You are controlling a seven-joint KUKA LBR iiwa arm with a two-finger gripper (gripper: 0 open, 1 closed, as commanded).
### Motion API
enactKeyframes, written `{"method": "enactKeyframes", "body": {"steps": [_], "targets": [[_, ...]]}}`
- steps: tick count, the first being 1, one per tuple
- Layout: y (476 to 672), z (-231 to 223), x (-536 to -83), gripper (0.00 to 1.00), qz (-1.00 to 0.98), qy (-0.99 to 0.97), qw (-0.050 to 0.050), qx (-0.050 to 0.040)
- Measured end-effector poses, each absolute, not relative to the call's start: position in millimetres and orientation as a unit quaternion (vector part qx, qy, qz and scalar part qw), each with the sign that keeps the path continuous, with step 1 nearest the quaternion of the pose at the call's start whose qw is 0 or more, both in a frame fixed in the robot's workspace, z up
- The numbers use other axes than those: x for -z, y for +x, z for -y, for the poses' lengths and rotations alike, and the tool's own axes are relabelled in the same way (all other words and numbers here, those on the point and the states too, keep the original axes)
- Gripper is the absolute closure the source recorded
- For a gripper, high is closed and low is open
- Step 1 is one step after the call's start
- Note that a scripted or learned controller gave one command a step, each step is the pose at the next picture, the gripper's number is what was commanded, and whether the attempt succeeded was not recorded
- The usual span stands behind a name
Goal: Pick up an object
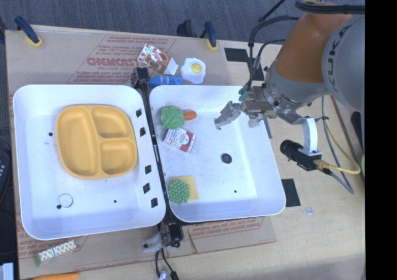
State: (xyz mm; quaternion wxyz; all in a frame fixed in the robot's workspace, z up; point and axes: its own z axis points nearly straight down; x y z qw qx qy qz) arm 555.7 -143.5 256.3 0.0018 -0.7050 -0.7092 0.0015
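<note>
Pincer seemingly empty, carton left

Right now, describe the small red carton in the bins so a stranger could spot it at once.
Look in the right bin, on its left side near the divider. Just below the green-topped carrot lies the carton, a small flat pack tilted slightly. It is red and white, unlike the green scrubber on a yellow sponge farther down.
</note>
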Motion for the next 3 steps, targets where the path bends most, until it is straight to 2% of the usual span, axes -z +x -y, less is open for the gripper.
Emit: {"method": "enactKeyframes", "body": {"steps": [1,2,3], "targets": [[569.2,125.0,-144.3,0.00,0.685,-0.728,0.003,-0.0023],[588.7,92.7,-94.6,0.00,0.690,-0.724,0.000,-0.0005],[590.1,92.4,-105.9,1.00,0.691,-0.723,-0.001,0.0005]]}}
